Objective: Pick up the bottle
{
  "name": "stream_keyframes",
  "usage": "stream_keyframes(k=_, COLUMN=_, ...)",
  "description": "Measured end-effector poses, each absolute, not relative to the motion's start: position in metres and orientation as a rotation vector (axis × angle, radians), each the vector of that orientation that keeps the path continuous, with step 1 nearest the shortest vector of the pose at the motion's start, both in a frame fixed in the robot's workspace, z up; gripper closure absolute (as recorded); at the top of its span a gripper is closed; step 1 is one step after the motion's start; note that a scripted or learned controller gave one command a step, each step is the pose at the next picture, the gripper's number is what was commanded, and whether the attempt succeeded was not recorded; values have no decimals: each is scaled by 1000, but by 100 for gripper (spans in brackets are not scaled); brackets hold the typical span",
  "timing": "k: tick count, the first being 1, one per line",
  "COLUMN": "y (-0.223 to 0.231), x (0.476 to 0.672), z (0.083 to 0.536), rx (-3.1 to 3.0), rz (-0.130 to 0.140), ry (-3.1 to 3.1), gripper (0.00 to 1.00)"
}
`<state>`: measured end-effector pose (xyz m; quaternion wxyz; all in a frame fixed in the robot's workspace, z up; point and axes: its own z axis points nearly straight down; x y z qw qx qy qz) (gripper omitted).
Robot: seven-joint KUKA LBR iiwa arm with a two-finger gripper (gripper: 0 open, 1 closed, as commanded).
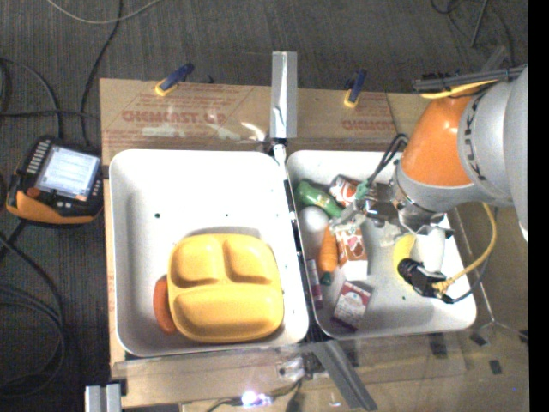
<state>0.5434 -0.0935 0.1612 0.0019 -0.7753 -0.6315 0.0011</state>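
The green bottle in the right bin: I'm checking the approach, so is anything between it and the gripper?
Yes. The green plastic bottle lies at the right white bin's upper left, the gripper just to its right. A red-and-white can sits between them, and an orange carrot and red-and-white carton crowd just below.

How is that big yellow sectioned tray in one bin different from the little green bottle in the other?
The yellow compartment tray lies in the left white bin; the green bottle lies in the right white bin, near the gripper. The tray is far larger, broad and flat, while the bottle is small and slim. The tray has only an orange object beside it; the bottle sits among crowded items. Both lie flat on a bin floor.
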Motion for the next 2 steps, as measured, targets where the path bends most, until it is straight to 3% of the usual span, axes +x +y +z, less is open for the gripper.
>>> stream_keyframes(k=1, y=-117, x=619, z=146, rx=-2327, rz=2, ry=-2106, gripper=0)
stream_keyframes(k=2, y=-47, x=575, z=183, rx=-2301, rz=3, ry=-2135, gripper=0)
